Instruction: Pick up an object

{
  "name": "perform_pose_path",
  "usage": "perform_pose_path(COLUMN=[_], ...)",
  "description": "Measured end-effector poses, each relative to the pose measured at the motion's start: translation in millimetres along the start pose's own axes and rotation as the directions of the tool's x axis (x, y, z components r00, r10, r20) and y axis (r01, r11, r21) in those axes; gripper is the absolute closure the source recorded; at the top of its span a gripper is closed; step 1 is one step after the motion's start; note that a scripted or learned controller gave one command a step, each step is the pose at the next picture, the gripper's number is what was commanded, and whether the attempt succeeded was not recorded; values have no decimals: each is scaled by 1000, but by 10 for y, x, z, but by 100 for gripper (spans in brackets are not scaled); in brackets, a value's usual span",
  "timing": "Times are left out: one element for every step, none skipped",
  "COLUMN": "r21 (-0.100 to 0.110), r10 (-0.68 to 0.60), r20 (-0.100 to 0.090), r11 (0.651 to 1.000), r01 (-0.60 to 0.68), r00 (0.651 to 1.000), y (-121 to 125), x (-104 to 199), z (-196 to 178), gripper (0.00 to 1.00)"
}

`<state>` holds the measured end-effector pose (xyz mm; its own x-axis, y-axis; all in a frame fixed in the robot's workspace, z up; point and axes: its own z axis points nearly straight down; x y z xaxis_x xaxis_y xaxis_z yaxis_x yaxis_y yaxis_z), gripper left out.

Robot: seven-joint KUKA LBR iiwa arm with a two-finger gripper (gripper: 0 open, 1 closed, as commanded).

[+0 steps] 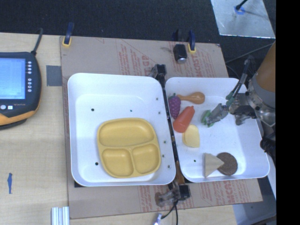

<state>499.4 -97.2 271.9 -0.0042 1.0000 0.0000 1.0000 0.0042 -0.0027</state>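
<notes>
In the right bin (243, 139), the pincer (216, 115) hung low beside a small green piece (206, 118); whether it gripped was unclear. The carrot (183, 119) and lemon wedge (191, 137) lay untouched, so nothing looked lifted yet.

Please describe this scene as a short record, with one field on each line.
left bin: holds yellow divided tray
right bin: purple grapes, orange carrot, drumstick, pale yellow piece, tan wedge, brown disc
gripper: over right bin, near a green item
bench left: handheld pendant
</notes>
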Motion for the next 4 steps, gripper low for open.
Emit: perform_pose_path(r21=[2,2,2,-1], r10=[1,0,-3,-2], r20=[2,1,3,0], r11=[1000,1000,1000,1000], r01=[-1,0,3,2], r00=[1000,1000,1000,1000], y=[822,998,1006,1035], x=[-482,-617,-630,283], z=[722,1807,1696,791], gripper=[0,0,100,100])
